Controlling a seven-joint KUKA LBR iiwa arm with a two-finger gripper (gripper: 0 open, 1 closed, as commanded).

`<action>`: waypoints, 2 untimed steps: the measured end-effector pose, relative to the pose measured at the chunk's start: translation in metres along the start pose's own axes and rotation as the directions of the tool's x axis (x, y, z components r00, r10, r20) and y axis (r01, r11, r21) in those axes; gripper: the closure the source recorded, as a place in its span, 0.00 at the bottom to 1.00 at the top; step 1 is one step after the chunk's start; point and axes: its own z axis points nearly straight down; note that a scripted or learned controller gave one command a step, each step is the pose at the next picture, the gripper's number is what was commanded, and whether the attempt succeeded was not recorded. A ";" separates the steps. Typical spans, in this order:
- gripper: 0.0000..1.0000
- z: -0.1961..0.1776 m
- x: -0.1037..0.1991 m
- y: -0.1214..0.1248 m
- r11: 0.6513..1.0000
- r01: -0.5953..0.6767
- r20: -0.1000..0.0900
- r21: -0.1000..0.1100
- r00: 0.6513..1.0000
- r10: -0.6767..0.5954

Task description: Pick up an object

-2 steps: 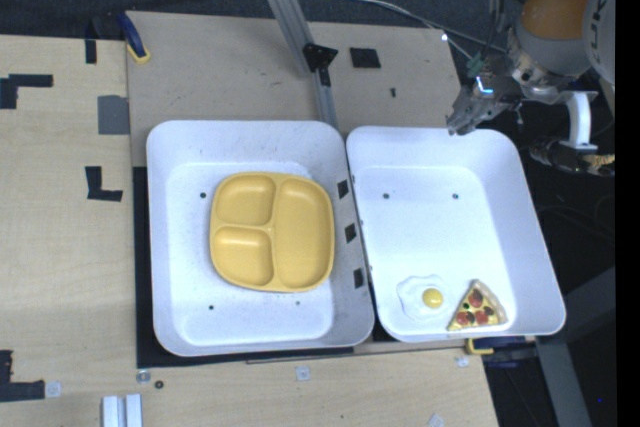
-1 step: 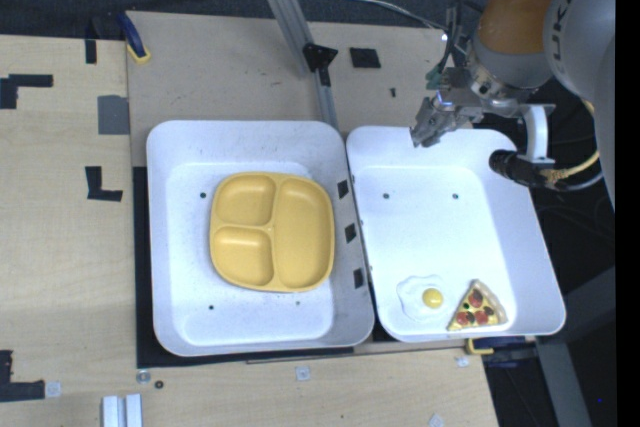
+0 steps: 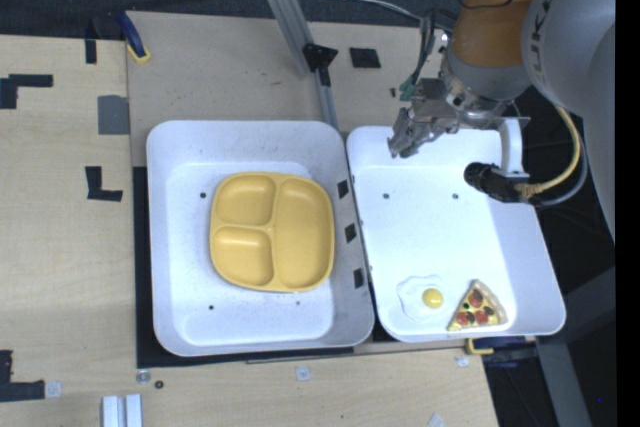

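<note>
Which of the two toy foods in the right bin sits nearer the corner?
The pizza slice, triangular with red toppings; the fried egg lies beside it, further left.

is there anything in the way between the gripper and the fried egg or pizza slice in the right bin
Nothing visible. The gripper hangs over the far left corner of the right bin. The fried egg and pizza slice lie side by side at the near edge, and bare white bin floor lies between them and the gripper.

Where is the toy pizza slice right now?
The pizza slice lies in the near right corner of the right bin, just right of the fried egg. The gripper hangs over the bin's far left corner.
</note>
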 end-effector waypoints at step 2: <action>1.00 0.013 0.098 -0.031 1.000 0.001 0.000 0.001 1.000 -0.001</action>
